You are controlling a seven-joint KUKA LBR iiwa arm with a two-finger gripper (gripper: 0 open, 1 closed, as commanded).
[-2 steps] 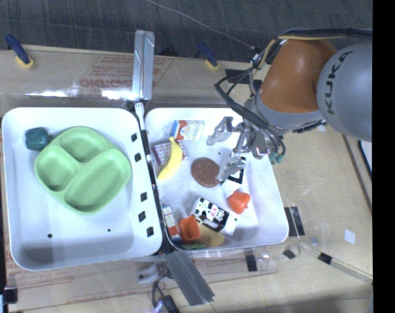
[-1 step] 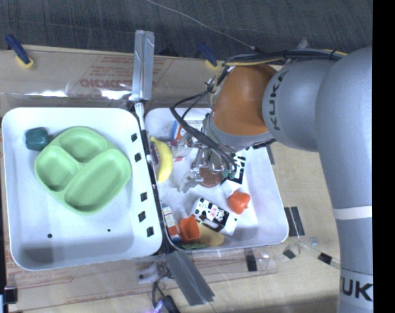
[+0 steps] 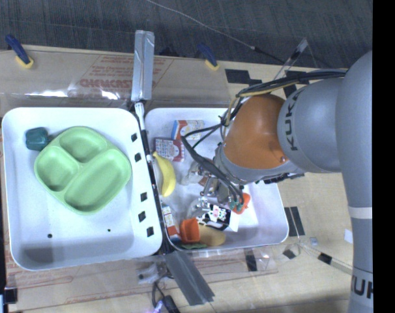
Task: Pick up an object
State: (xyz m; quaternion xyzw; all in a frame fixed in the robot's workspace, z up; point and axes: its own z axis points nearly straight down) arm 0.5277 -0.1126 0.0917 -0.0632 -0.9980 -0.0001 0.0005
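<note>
My gripper (image 3: 214,197) hangs low in the right bin (image 3: 269,223), over a clutter of small items near its middle. Its fingers are buried among the objects, just above a black-and-white card-like item (image 3: 218,216). A yellow banana (image 3: 165,175) lies to its left against the bin's wall. An orange piece (image 3: 190,229) and a tan piece (image 3: 212,238) lie at the bin's near edge. A red and white packet (image 3: 175,145) rests at the far side. The orange wrist band (image 3: 253,135) hides part of the bin.
The left bin (image 3: 28,240) holds a green divided plate (image 3: 83,168) and a small teal object (image 3: 36,137) at its far left corner. A grey divider bar (image 3: 143,64) stands between the bins. Cables run over the arm.
</note>
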